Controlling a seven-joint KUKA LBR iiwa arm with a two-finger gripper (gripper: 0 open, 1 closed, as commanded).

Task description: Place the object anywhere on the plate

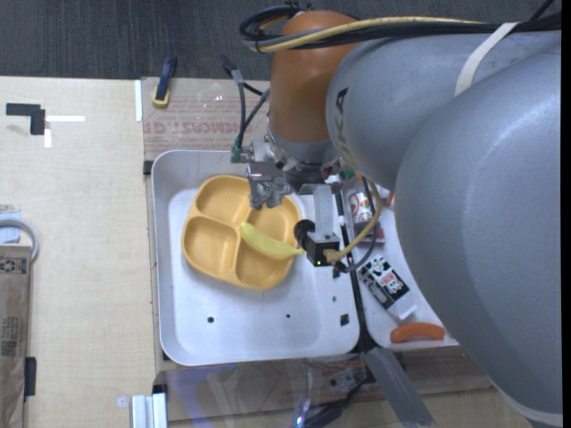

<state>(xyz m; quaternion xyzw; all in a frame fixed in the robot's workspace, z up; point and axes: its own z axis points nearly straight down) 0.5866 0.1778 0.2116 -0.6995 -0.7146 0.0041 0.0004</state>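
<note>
Banana (pixel 268 242) lies on the yellow divided plate (pixel 210 243), on its right part, with its upper end over the ridge between compartments. The plate sits in the upper half of the left white bin (pixel 241 324).

The grey arm (pixel 464 194) comes in from the right and covers much of the view. Its orange band (pixel 299 69) sits above the wrist, and the wrist points down over the plate's upper right edge. The gripper (pixel 261 193) hangs above the plate, just beyond the banana's upper end. Whether it is open or closed cannot be told from here, and nothing is seen held in it.

In the right bin (pixel 401 315), largely hidden under the arm, lie an orange sausage-shaped thing (pixel 417 332), a black-and-white packet (pixel 386 281) and a red-and-white item (pixel 360 207). A blue and yellow clamp (pixel 163 83) rests on the counter (pixel 80 221) beyond the left bin's far corner.

The banana's long axis runs slantwise from upper left to lower right, and its lower right end narrows to a point near the plate's rim.
</note>
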